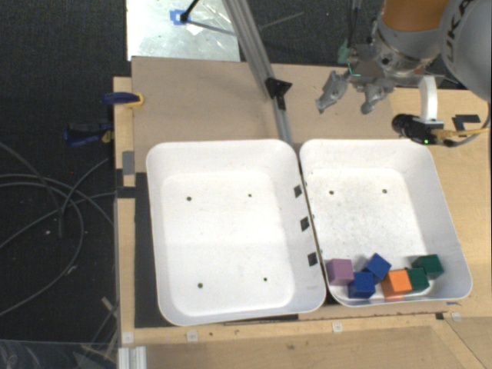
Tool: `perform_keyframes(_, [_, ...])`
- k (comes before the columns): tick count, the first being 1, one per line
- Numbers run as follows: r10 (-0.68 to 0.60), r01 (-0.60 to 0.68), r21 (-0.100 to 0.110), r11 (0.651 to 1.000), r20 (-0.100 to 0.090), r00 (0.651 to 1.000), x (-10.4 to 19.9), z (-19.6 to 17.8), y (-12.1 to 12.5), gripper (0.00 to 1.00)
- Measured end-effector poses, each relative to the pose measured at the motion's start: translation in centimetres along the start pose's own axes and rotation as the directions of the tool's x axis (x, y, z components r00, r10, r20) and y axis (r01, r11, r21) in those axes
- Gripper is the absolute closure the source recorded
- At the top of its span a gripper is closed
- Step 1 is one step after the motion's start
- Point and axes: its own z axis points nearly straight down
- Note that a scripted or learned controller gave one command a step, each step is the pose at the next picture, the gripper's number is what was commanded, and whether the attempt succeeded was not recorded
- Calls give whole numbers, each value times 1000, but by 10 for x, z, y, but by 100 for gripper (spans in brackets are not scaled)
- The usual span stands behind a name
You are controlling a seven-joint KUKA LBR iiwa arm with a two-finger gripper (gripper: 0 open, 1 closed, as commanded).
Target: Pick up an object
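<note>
Several small blocks lie bunched in the near corner of the right bin (pixel 430 183): a purple block (pixel 340 270), two blue blocks (pixel 377 266) (pixel 362 284), an orange block (pixel 397 282) and two green blocks (pixel 427 265) (pixel 417 279). My gripper (pixel 350 98) hangs high above the bench beyond the far edge of the right bin, far from the blocks. Its two fingers (pixel 330 94) are spread apart with nothing between them.
The left bin (pixel 165 206) stands beside the right one, with black clips along the shared rim. A slanted metal pole (pixel 257 52) crosses the back of the bench. Blue clamps (pixel 115 98) sit at the bench's left edge.
</note>
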Motion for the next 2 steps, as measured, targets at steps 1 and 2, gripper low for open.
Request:
perform_keyframes(1, [11, -11, 11, 1000, 1, 1000, -46, 57, -84, 0])
perform_keyframes(2, [10, -10, 0, 1000, 3, 1000, -104, 37, -87, 0])
